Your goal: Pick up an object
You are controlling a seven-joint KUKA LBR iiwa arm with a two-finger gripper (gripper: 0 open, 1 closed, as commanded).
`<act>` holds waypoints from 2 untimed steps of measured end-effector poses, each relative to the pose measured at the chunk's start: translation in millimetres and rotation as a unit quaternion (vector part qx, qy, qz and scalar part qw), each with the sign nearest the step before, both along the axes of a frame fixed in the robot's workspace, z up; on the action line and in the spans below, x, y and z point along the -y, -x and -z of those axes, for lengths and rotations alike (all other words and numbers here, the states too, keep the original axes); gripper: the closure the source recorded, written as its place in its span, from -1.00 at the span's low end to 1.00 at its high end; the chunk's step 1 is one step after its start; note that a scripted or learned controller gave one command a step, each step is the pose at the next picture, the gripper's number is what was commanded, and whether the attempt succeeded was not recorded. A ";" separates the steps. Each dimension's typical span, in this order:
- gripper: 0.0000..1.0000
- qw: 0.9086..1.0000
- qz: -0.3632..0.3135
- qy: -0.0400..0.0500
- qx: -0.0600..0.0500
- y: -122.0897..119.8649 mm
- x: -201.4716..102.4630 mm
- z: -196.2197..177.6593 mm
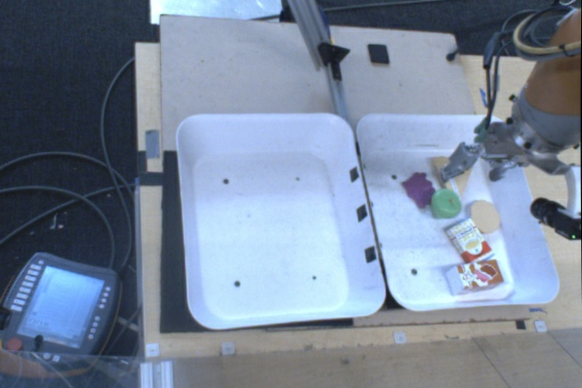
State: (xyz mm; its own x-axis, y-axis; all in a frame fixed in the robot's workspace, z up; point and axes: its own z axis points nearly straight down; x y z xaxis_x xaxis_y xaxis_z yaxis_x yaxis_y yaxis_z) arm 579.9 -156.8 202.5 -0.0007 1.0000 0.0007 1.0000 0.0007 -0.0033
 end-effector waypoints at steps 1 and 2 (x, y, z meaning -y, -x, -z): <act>-1.00 1.000 0.000 0.000 0.000 4.1 2.1 42.5; -1.00 1.000 0.000 0.000 0.000 3.2 5.6 85.0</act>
